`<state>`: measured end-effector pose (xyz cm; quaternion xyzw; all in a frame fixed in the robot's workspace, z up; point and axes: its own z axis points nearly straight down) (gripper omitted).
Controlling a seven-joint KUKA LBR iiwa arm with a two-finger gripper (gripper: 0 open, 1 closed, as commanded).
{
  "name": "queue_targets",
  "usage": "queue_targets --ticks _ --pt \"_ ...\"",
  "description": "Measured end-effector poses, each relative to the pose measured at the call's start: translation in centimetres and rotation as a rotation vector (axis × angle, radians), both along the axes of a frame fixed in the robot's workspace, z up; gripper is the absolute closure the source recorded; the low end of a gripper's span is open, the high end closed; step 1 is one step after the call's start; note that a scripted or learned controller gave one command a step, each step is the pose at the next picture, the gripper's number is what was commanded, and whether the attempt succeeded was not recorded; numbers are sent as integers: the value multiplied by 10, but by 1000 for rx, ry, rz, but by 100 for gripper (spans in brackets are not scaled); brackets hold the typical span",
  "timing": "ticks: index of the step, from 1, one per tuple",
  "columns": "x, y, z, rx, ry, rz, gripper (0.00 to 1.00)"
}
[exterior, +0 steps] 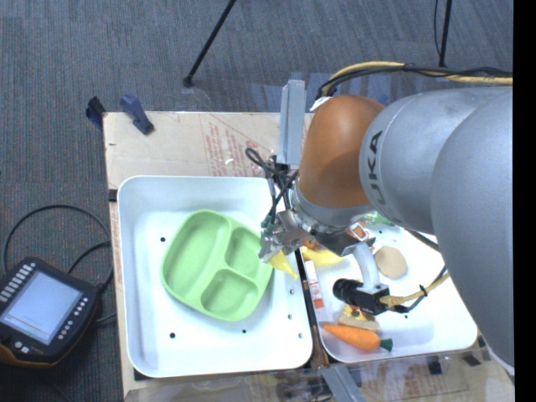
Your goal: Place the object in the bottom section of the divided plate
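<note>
nearest to me, well below the gripper [275, 248] and off to its right, an orange carrot [356, 337] lies in the right bin [435, 325]. the green plate [197, 262] sits in the left bin [151, 342], and the gripper hangs right at the plate's right rim. a yellow thing [286, 265] is just under the gripper, beside the rim and not in the plate. i think this is the thing to move. i cannot tell if the gripper is open, closed or holding it, so i guess this is the picking-up step. next it needs a sure hold, a lift, then a short trip down and left to the bottom section [222, 293]. the plate's rim is the one thing in the way. a round tan thing [390, 262] lies to the gripper's right. far behind are a brown board [193, 141] and a blue clamp [136, 114].
</note>
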<state>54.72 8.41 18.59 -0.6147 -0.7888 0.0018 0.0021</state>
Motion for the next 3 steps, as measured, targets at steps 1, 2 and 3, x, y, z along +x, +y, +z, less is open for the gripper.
queue_targets --ticks 1,2,3 --pt "11 11 0 -4 1 -522 100" --pt "54 49 43 -6 -1 -964 100" --pt "-16 8 81 -6 0 -806 100"
